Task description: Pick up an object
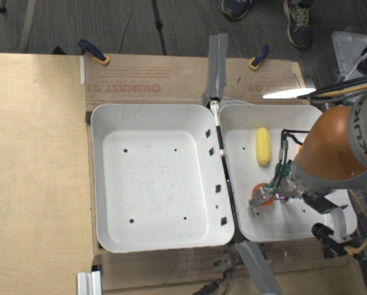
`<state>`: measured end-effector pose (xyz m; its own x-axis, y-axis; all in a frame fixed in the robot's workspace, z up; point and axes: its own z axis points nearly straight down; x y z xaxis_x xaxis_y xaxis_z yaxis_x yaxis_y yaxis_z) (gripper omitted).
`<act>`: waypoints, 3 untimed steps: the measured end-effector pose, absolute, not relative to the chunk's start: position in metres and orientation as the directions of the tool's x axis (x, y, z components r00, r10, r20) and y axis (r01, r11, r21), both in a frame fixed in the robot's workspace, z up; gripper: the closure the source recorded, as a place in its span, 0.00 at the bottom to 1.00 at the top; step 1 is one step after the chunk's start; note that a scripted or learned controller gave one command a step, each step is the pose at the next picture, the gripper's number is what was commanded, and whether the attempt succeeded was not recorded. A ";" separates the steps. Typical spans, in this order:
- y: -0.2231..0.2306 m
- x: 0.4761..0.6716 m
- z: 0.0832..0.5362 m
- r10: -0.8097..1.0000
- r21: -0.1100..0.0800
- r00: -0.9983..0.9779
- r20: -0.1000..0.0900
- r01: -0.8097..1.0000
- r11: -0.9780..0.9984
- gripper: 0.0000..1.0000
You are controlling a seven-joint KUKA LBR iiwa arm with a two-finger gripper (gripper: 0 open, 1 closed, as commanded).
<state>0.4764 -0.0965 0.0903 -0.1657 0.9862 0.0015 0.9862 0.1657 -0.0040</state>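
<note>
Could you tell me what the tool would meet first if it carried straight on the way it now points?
Probably the small red-orange object right at the tool tip, then the right bin floor; depth is unclear from this slanted view.

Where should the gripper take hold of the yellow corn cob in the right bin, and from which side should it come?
Probably across the middle of the corn cob, coming straight down from above. It lies flat on the floor of the right bin with its long axis running up and down the view, apart from the walls, so the fingers could close on its narrow left and right sides.
</note>
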 end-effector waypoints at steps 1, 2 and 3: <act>-0.098 0.477 0.099 0.987 -0.004 -0.162 0.001 0.987 0.162 1.00; -0.091 0.507 0.191 0.983 -0.001 -0.182 -0.001 0.983 0.182 1.00; -0.094 0.489 0.203 0.960 -0.002 0.280 -0.003 0.960 -0.280 1.00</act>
